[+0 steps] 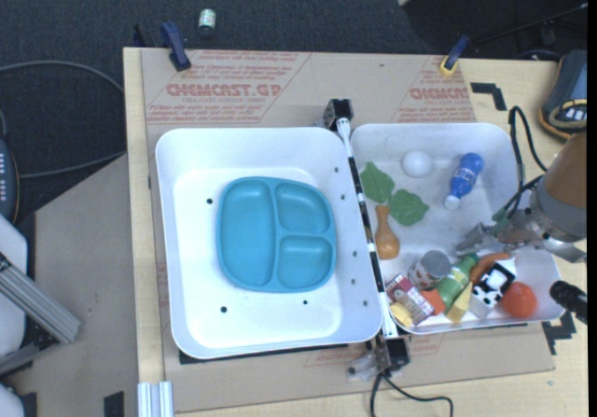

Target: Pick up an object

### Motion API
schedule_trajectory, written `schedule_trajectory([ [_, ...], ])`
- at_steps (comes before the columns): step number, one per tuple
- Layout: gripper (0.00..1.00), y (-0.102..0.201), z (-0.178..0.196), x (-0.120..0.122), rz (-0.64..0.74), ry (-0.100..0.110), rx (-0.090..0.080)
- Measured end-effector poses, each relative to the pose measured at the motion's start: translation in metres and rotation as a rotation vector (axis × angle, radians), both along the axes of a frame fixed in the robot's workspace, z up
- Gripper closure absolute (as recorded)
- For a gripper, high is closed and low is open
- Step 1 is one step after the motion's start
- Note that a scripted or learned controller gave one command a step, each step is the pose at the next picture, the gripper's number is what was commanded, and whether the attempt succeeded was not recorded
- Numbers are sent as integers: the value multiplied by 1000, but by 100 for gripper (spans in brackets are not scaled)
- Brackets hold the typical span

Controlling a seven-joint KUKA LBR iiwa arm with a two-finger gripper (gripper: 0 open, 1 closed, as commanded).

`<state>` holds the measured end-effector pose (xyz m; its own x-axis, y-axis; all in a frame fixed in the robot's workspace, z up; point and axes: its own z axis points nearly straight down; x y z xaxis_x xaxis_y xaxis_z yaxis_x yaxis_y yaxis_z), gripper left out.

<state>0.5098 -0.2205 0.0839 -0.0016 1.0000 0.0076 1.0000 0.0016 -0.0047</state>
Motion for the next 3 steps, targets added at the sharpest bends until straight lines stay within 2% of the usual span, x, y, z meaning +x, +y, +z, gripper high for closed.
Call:
schedule_trajectory([
  [1,0,28,139,38,0,-9,-9],
  [2,0,95,26,-2,-1,-3,-7],
  [3,0,113,1,-30,-1,-6,-7],
])
